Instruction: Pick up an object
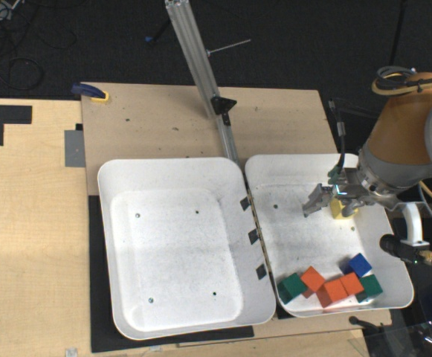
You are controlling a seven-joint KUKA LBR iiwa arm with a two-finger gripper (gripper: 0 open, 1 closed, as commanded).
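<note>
No brand, label or readable writing is showing on anything here. Starting at the left, the pale wooden bench (30,222) is carrying a few dark rectangular patches, and a small blue-and-yellow clamp (89,91) is sitting at the back edge of the raised board. The left shallow white plastic bin (119,199) is lying beside its twin, the two rims touching along the middle, where three small black clips are sitting. A slanted grey aluminium rail (198,58) is leaning down from the top toward the junction of the bins.

In the right shallow white plastic bin (290,177), a cluster of small blocks is crowding the near corner: a dark green cube (292,286), an orange cube (313,278), a larger orange block (334,290), a blue cube (359,264) and a second green cube (369,286), all touching or just beside one another. Their exact edges are hard to separate.

Farther right, the two-finger gripper (327,199) is hanging low over the bin's middle, well apart from that cluster. One grey finger (314,199) is angling out to the left; the spread of the pair cannot be told, since the wrist is covering the other side. A small yellow block (339,210) is peeking out just beside the gripper, partly hidden, and whether it is being held cannot be told. The grey arm with its orange band (401,125) is being cut off at the right.
</note>
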